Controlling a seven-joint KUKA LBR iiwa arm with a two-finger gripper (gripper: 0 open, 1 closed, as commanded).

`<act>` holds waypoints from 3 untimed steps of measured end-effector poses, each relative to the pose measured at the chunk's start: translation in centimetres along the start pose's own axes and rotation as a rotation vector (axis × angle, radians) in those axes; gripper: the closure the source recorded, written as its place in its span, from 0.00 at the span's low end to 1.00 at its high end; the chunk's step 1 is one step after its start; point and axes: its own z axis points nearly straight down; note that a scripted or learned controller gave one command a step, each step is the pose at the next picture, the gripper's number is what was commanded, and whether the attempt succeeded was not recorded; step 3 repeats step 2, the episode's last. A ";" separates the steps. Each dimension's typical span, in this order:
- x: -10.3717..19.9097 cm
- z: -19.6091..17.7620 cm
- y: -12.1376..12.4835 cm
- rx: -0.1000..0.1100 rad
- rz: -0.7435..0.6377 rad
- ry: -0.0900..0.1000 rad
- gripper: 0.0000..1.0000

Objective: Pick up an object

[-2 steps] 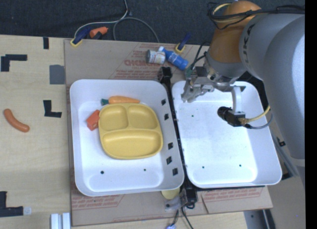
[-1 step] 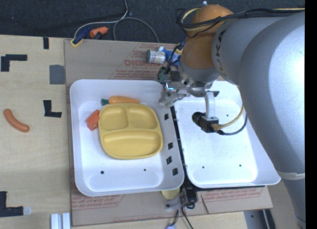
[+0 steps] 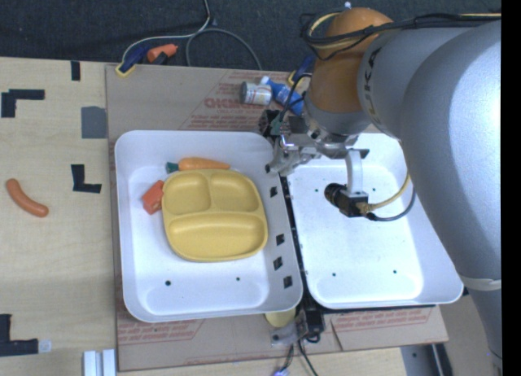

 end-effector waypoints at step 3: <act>1.4 0.2 3.5 0.003 -0.006 0.001 1.00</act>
